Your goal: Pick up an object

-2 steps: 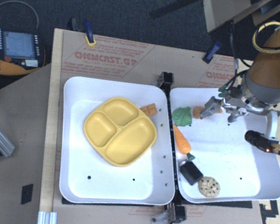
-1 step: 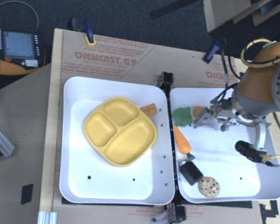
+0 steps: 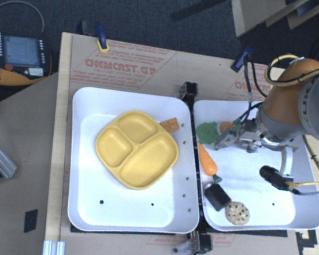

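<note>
The tool [image 3: 226, 140] sits low over the upper left part of the right bin [image 3: 287, 219], at the end of the grey arm with its orange band [image 3: 285, 91]; whether it is open or closed cannot be told from this angle, and nothing is seen gripped. Just beside its tip, to the left, lies a green object [image 3: 207, 131] against the bin's left wall, with a small orange item [image 3: 225, 126] near it. Below these, an orange carrot [image 3: 207, 160] lies along the same wall. Further down rest a black block [image 3: 217, 196] and a round speckled cookie [image 3: 237, 213], just beside each other. In the left bin [image 3: 80, 201], well apart from the tool, a yellow divided plate [image 3: 137, 149] lies flat, a small brown block [image 3: 170, 124] touching its upper right edge. Both bins stand on the counter [image 3: 133, 62].
</note>
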Motion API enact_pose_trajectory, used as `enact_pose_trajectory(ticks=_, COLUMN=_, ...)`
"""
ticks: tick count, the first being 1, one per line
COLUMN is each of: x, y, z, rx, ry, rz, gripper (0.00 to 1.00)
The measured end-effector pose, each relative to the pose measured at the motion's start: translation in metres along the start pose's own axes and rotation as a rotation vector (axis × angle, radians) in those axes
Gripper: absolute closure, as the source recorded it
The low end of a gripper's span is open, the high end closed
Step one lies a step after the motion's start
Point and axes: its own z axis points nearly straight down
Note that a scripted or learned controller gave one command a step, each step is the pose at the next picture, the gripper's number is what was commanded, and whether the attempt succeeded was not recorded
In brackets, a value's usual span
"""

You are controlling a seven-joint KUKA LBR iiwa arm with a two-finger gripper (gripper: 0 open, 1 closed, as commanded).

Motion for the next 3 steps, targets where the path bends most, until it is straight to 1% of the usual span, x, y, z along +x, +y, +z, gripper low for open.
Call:
enact_pose_trajectory(ticks=1, x=0.000, y=0.003, z=-0.015, rx=-0.010, ry=-0.001, rz=0.000, gripper=1.00)
enact_pose_trajectory(ticks=2, x=0.004, y=0.008, z=-0.060, rx=-0.002, ry=0.002, rz=-0.002, gripper=1.00)
enact_pose_trajectory(ticks=3, x=0.001, y=0.001, z=-0.107, rx=-0.002, ry=0.002, rz=0.000, gripper=1.00)
